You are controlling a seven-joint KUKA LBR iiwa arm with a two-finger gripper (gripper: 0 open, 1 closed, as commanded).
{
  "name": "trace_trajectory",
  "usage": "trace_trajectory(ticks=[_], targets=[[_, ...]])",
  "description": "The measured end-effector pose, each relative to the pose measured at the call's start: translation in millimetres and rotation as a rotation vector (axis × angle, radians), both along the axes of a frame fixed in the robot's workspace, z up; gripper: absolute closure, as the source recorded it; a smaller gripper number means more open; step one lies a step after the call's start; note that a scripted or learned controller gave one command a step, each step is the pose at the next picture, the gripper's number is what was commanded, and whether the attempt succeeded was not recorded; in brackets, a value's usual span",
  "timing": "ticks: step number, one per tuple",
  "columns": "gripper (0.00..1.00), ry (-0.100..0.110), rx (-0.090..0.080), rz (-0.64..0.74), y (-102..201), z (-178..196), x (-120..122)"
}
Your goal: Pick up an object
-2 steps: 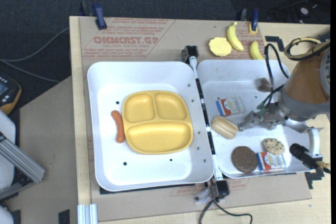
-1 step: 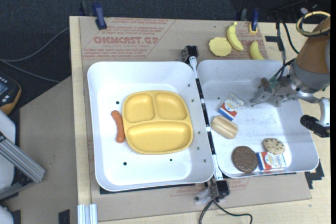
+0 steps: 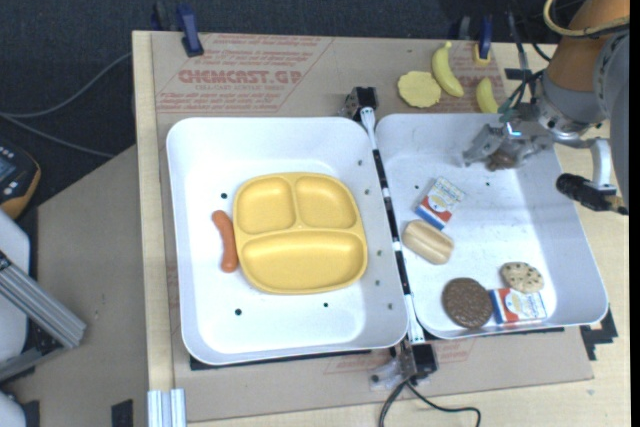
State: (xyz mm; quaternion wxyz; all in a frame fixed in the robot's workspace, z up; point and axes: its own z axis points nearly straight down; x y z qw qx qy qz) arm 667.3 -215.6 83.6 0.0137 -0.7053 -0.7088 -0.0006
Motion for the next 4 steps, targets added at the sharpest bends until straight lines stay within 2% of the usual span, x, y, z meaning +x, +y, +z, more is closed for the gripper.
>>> trace_trajectory(ticks=[4], targets=[[0.00,-0.002,-0.002,0.000,0.0,0.1,-1.1]])
